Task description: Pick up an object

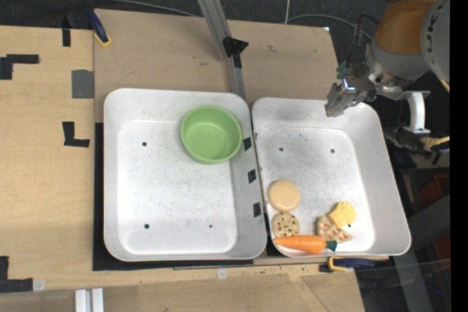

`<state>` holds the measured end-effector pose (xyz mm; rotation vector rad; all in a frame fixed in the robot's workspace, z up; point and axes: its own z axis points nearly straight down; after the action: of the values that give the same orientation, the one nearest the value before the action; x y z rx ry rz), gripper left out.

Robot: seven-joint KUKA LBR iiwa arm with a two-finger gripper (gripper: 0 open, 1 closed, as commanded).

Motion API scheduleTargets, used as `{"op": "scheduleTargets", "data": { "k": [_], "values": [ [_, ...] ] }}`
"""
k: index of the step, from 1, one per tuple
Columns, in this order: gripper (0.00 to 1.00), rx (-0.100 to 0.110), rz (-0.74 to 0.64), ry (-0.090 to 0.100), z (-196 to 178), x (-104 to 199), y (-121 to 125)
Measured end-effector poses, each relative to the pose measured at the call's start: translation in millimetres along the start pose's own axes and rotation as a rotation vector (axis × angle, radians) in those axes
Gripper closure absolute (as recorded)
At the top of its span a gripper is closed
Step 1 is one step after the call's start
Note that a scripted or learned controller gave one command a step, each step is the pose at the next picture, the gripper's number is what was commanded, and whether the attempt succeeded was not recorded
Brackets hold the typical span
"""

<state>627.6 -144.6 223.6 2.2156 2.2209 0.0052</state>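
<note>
Camera view: gripper [338, 103] poised over right bin [380, 157] far rim, finger state cannot tell; carrot [301, 244], round cookie [284, 196], cracker [285, 223], yellow piece [341, 214] clustered in near corner; green bowl [211, 134] in left bin [124, 179].

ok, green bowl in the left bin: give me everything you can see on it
The green bowl is round, plain light green, plastic-looking with a matte finish. It sits upright, open side up, with nothing visible inside. It rests on the floor of the left bin, toward the far right corner, close to the wall shared with the right bin. Nothing else touches it.
</note>
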Motion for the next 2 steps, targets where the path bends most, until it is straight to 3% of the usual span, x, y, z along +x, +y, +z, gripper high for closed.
{"op": "scheduleTargets", "data": {
  "k": [1,2],
  "values": [
    [1.00,0.006,0.001,0.002,-4,1,0],
    [1.00,0.009,-0.004,0.003,6,58,-15]
  ]
}}
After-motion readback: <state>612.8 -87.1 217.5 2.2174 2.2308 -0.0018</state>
